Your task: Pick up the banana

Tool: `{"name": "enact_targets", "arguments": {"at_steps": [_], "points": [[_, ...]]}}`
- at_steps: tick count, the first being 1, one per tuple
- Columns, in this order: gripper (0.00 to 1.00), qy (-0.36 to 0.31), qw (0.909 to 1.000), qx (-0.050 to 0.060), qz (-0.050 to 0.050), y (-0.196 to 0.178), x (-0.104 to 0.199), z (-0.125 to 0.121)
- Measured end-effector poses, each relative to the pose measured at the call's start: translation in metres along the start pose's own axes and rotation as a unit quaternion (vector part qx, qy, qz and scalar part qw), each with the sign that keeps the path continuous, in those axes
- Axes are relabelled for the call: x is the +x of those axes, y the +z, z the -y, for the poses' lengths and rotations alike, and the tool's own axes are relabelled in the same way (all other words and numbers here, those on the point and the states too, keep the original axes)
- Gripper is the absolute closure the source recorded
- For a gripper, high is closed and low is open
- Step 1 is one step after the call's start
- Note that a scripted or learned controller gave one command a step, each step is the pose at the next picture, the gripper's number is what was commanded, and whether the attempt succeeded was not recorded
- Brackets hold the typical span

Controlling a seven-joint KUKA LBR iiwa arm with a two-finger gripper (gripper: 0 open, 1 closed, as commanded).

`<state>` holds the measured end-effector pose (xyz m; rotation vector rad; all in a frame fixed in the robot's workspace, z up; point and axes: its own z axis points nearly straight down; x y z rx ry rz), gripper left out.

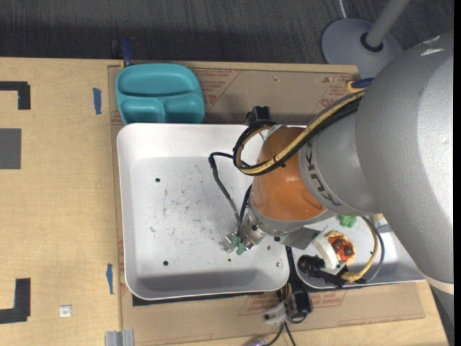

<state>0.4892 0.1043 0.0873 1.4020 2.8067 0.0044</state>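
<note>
My gripper [238, 242] hangs low over the left white bin [144, 193], near that bin's front right corner. Its tip is small and dark with a bit of green on it, and nothing can be made out in it. The grey arm with its orange band [284, 182] reaches in from the right and hides most of the right bin [403, 272]. A small red, orange and white item [340, 247] and a green item [348, 222] peek out beneath the arm in the right bin.
A teal divided tray [160, 92] stands behind the left bin. A grey round stand base [353, 42] sits at the back right. Black and yellow cables [248, 157] loop off the wrist. Cardboard bench surface [57, 193] lies to the left.
</note>
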Motion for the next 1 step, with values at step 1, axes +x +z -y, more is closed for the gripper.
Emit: {"name": "enact_targets", "arguments": {"at_steps": [1], "points": [[1.00,-0.253,0.9676,-0.003,0.004,-0.0011,0.0251,-0.0278]]}}
